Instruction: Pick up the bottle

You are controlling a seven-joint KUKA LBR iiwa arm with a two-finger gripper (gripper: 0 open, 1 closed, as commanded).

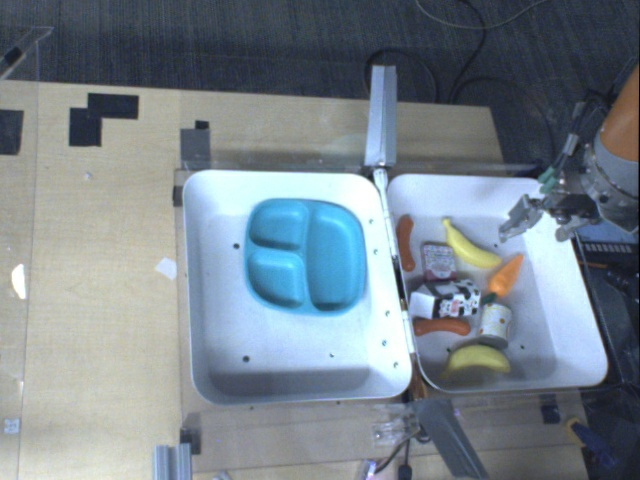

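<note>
Above right bin (585, 298): fingers (545, 218) spread, empty.

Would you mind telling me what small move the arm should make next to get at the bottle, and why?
Probably a short move left and toward the bin's front, to bring the gripper above the bottle. The gripper hangs open over the right bin's back right part, holding nothing, while the bottle lies among a sausage, a can and a carrot.

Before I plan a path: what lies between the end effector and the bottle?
In the camera view, the orange carrot lies between the end effector and the bottle.
</note>
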